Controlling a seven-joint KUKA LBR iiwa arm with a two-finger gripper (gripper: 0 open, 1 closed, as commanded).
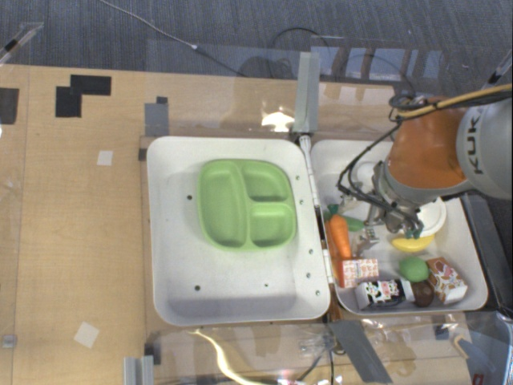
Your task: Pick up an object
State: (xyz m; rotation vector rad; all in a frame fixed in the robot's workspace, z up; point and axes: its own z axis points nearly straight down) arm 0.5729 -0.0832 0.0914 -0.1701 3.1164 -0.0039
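A light green plastic divided plate (244,204), with three compartments, lies in the left shallow white bin (172,287), a little above that bin's middle. To the right of the green plate, past the raised ridge where the two bins meet, sits the right shallow white bin (473,291), which holds the loose objects.

Just right of the plate, against the right bin's left wall, an orange plastic carrot (340,237) lies lengthwise with a bit of green at its top. Below the carrot is a small red and white box (359,272), and below that a dark bottle with a white label (386,292) lies on its side along the bin's lower wall.

Further right of the plate, the grey arm with its orange band (429,155) comes down over the upper part of the right bin. The gripper (377,229) hangs at its lower end, just right of the carrot; its tip is lost in cables and metal parts, so I cannot tell how it stands or whether it touches or holds anything.

Right of the gripper lie a yellow banana-shaped toy (413,243), a green round toy (414,269) beneath it, and a red and white carton (446,280) at the far right.
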